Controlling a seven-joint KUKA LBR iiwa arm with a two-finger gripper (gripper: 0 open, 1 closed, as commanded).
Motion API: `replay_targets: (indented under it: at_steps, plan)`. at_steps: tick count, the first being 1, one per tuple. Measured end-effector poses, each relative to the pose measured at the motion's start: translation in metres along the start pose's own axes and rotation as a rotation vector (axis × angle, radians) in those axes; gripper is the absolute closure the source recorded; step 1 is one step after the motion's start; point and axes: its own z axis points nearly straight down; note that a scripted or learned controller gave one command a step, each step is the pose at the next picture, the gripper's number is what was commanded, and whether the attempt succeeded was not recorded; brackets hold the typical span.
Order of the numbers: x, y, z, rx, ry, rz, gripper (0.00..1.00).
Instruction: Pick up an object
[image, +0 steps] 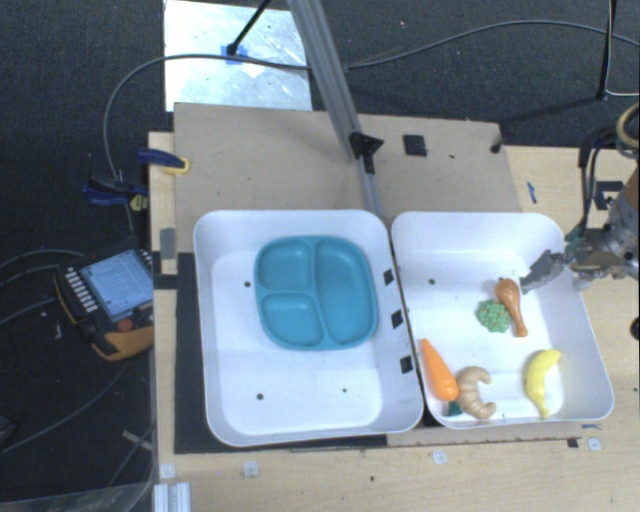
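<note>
The right bin (470, 235) holds several toy foods. A brown drumstick (511, 303) lies beside a green broccoli piece (491, 317). Nearer the front are an orange carrot (438, 369), a beige ginger-like piece (476, 391) and a yellow banana (541, 378). My gripper (538, 273) reaches in over the bin's right rim. Its tip hangs just above and to the right of the drumstick, with nothing seen in its hold.
The left bin (230, 400) carries a blue divided plate (316, 292). A grey pole (335, 85) slants across the bench's back. Cables and a handheld device (112, 297) lie off the bench on the left.
</note>
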Motion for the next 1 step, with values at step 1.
replay_targets:
  at_steps: [1]
  plan:
    - [0.0021,0.0036,0.0421,0.002,0.001,0.003,0.00]
